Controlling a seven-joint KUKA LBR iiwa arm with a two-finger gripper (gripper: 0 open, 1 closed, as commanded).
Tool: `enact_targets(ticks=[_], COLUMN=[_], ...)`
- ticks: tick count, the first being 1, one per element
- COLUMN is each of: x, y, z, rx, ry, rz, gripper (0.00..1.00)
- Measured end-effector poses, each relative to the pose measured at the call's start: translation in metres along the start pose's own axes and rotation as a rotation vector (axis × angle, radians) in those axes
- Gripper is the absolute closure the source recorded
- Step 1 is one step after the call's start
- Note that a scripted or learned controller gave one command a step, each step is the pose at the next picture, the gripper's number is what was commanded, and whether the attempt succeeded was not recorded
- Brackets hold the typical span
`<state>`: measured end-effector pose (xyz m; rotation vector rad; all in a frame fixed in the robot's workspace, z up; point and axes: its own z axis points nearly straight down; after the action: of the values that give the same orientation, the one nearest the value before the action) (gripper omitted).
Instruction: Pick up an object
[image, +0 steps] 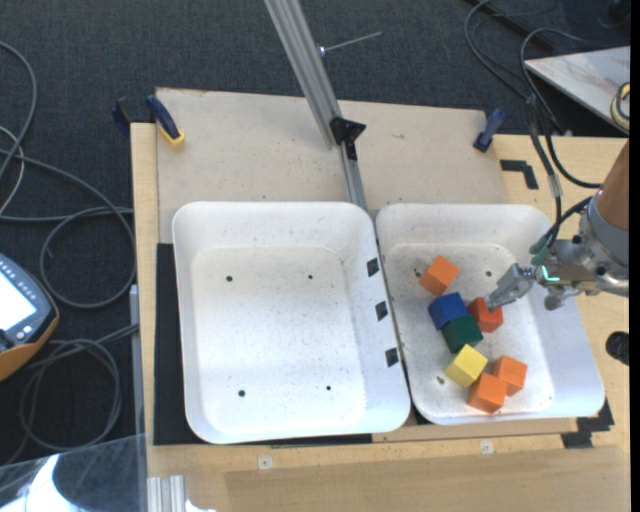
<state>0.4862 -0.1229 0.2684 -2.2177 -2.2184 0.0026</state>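
The right bin (560, 345) holds several small blocks. An orange block (440, 274) lies toward the back, with a blue block (447, 309) and a green block (463, 331) in front of it. A yellow block (466, 364) and two orange blocks (488, 392) (511, 371) lie near the front. A red-orange block (488, 315) sits beside the blue one. My gripper (527, 298) hangs over the right half of this bin, open, with nothing between its fingers. Its left finger (505, 289) is just above and right of the red-orange block.
The left bin (270, 320) stands beside the right one, a ridge with black clips (380, 310) between them. A metal pole (320, 85) slants over the back of the bench. Cables run along the floor at left and at the back right.
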Motion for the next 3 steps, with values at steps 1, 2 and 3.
enact_targets(ticks=[1, 2, 3], x=[0.000, 0.009, 0.005], y=[0.001, -0.006, -0.004], z=[-0.002, 0.050, 0.113], rx=[-0.005, 0.002, 0.004], ry=[-0.001, 0.001, 0.001], rz=[0.000, 0.000, 0.001], gripper=[0.00, 0.00, 0.00])
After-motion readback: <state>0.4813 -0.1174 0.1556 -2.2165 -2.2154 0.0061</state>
